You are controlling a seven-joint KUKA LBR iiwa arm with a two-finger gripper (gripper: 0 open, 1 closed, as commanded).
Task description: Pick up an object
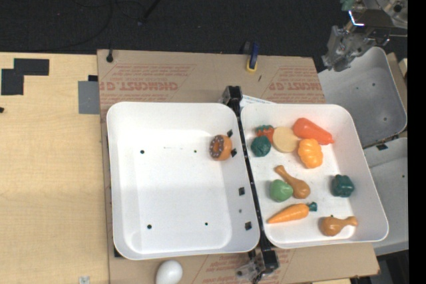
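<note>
My likeliest target is the carrot (290, 213), lying flat in the right bin (373, 209) near its front edge, clear of its neighbours on most sides. I judge it a light, rigid plastic toy with a smooth and probably slippery skin, not fragile. Its tapered body suggests taking hold across the thick middle, jaws set square to its long axis, away from the narrow tip.

Count, right bin, nine toy foods:
- one carrot;
- two drumsticks, one (293, 181) touching the green pepper (280, 191) just behind the carrot, the other (336, 225) at the front right corner;
- one red pepper (312, 130) and one yellow-orange pepper (309, 152), touching, toward the back;
- one pale round slice (284, 139) beside them;
- three green pieces: the pepper named above, a dark one (260, 146) near the divider with a small red piece just behind it, and a dark one (342, 186) near the right wall.

Count, left bin (126, 176): one doughnut-like piece (219, 147), resting against the wall shared with the right bin.

One white ball (169, 271) lies on the bench (46, 176) at the front, outside both bins.

My pincer (344, 43) hangs above the back right corner of the bench, well apart from every toy and carrying nothing that I can see; I cannot tell how it is set.
</note>
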